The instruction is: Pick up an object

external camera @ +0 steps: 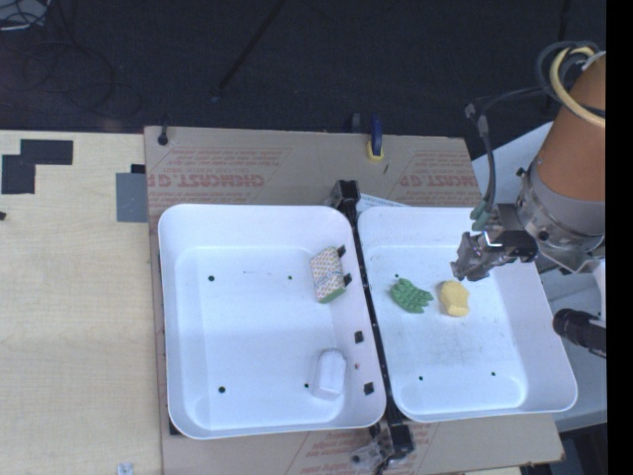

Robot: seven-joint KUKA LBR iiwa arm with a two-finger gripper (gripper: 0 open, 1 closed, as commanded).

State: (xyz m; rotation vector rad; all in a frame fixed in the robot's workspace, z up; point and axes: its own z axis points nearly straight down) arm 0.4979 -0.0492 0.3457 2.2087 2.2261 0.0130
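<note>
Bins: two shallow white ones sit side by side on a brown cardboard sheet [247,171], with a black divider strip between them down the middle of the frame.

Left bin [183,364]: holds two things. A patterned sponge-like block [328,273] with a green edge leans against the right wall, upper right part of the bin. A white cylinder [328,373] lies near the lower right corner, kinda hard to see against the white floor.

Right bin [539,384]: also two things, both in its upper middle. A green bumpy piece [409,295] lies left of a small yellow lump [454,298]; they're just beside each other, can't tell if they touch.

Gripper [473,262]: hangs over the right bin, right side of the frame, just above and slightly right of the yellow lump. Fingers are too dark and blurry here, so I honestly can't tell if they're apart or together. Nothing visible between them.

Arm [584,137]: comes in from the right edge, orange band up top, grey wrist below, cables looping over it.

Bench [69,315]: pale wood on the left of the frame, with a few dark patches [40,161] in the upper left.
</note>
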